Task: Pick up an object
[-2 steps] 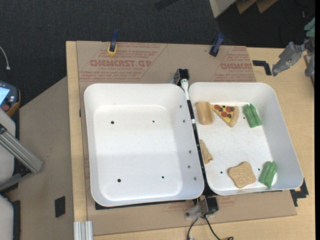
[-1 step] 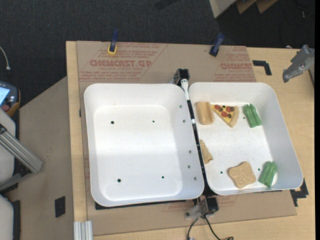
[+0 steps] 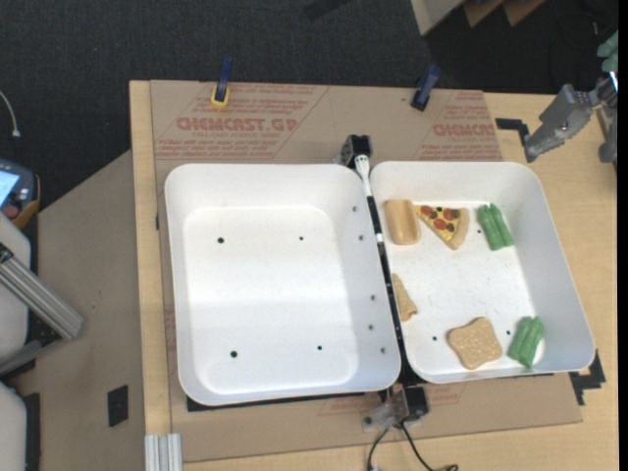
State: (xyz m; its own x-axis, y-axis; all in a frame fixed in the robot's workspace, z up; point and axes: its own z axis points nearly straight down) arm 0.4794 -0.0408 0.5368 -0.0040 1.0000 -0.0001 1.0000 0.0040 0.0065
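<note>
The right bin [image 3: 559, 263] holds several toy foods. Along its far side lie a tan bread roll [image 3: 399, 221], a pizza slice [image 3: 444, 224] and a green vegetable piece [image 3: 496, 227]. A small tan piece [image 3: 402, 298] rests against the bin's left wall. Near the front right corner sit a slice of toast [image 3: 475, 343] and a second green piece [image 3: 527, 341]. My gripper [image 3: 552, 126] hangs at the view's upper right, beyond the right bin's far corner, above the cardboard and well away from every item.
The left bin [image 3: 177, 263] stands beside the right one on a cardboard sheet [image 3: 294, 116]. Two clamps, one blue and yellow [image 3: 223, 84] and one blue [image 3: 426, 86], pin the cardboard's far edge. Cables lie at the front [image 3: 397, 415].
</note>
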